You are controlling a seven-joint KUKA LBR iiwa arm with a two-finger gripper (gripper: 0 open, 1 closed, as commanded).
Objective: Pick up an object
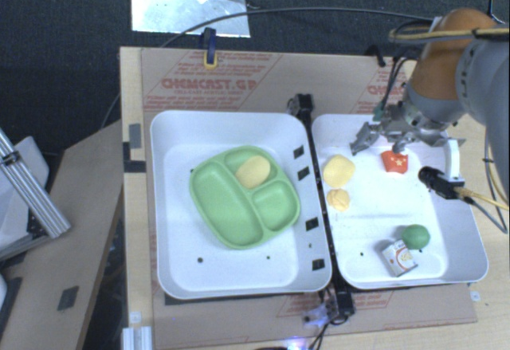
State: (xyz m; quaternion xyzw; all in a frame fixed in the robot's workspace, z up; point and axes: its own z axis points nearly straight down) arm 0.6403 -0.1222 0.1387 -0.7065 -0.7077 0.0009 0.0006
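Observation:
My gripper (394, 141) hangs over the back of the right bin (462, 261), directly above a small red object (395, 161) that lies just below its fingertips. Two yellow pieces lie near that bin's left wall, a larger one (339, 171) and a smaller one (339, 198). A green ball (415, 236) and a small white carton (398, 257) sit near the bin's front. In the left bin (183, 261) a green divided plate (231, 213) carries a yellow object (253, 171) in its upper compartment.
A black divider with clips (312, 181) runs between the two bins. A black and white fitting with a cable (444, 179) sticks out beside the wrist over the right bin. Cardboard lines the bench behind the bins.

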